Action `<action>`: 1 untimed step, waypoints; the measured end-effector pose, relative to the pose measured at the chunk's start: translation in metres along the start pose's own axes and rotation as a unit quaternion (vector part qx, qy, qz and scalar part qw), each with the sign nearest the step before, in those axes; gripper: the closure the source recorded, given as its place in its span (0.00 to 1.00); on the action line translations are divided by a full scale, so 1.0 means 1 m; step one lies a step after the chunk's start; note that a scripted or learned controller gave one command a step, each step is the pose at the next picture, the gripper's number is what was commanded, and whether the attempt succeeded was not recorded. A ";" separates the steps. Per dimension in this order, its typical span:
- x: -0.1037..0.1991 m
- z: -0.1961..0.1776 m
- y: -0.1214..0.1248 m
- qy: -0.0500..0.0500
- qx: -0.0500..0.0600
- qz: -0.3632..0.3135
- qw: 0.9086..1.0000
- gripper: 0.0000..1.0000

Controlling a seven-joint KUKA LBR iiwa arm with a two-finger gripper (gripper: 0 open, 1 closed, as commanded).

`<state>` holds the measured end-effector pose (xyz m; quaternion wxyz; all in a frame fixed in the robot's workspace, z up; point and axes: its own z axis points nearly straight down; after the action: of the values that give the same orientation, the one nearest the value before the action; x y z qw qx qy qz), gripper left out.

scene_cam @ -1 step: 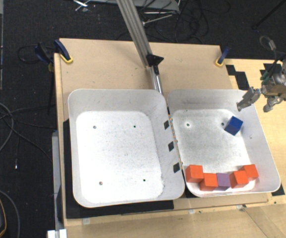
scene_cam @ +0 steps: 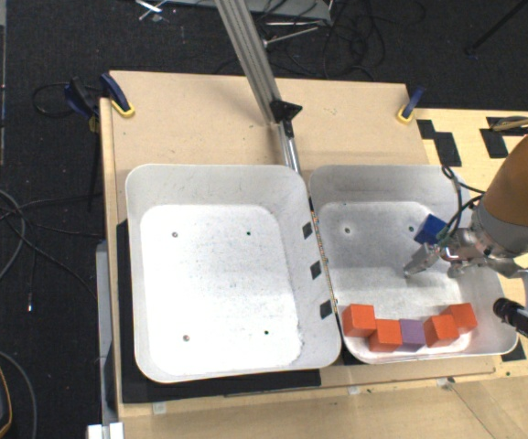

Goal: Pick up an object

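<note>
reaching in from the right, the arm [scene_cam: 520,199] is seen low over the right bin [scene_cam: 373,190], with the pincer [scene_cam: 424,262] near the bin floor at mid-bin. whether the pincer is wide or narrow cannot be told; nothing is plainly seen between its tips. a blue block [scene_cam: 430,229] is seen just above and beside the pincer, close against the wrist; whether it is touched or merely lying beside cannot be told. the other candidate objects are gathered along the near wall of the right bin, apart from the pincer. counted there: four orange blocks, namely one at the left end [scene_cam: 360,319], one lower beside it [scene_cam: 388,335], and two at the right end [scene_cam: 441,329] [scene_cam: 463,316], plus one purple block [scene_cam: 413,333] between them. one blue block is counted, making six blocks in all. two white bins are counted; the left bin [scene_cam: 154,190] is noted on the table [scene_cam: 199,117] beside the right one. risks judged from here: a closure on bare floor is likely if the pincer is closed where it stands, since no block lies under the tips. the blue block could be nudged aside by the wrist rather than grasped. the row by the wall is packed tight, so fingers may be blocked by neighbours or by the bin wall.
</note>
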<state>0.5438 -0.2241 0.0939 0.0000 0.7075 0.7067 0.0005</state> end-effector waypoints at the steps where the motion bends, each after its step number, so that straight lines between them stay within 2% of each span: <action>1: 0.006 -0.004 0.075 -0.005 -0.004 -0.003 1.000 0.00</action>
<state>0.6185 -0.2180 0.0981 0.0066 0.7056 0.7085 0.0000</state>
